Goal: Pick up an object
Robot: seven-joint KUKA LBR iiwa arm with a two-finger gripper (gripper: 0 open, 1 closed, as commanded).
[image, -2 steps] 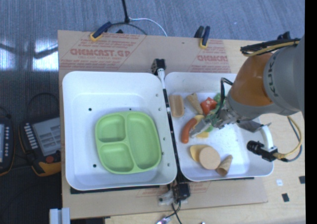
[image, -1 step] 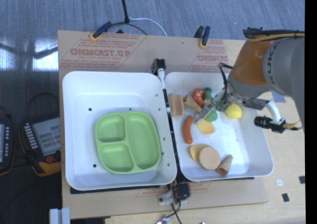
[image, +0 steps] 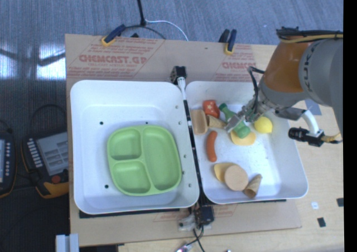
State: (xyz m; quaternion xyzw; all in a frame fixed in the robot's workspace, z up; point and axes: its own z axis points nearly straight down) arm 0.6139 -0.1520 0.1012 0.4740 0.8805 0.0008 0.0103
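The gripper (image: 244, 122) is seen low in the right bin (image: 290, 184), directly over a green toy vegetable (image: 241, 130) resting on a yellow slice (image: 244, 139); whether anything is held cannot be told. The toy food is judged light, rigid and smooth, best pinched across its narrow width. A yellow lemon (image: 264, 125), red sausage (image: 211, 146) and tan round (image: 235, 178) lie close by. The left bin (image: 89, 106) bears a green divided plate (image: 144, 159). Both bins rest on a cardboard-covered bench (image: 111, 56) above grey carpet (image: 56, 0).
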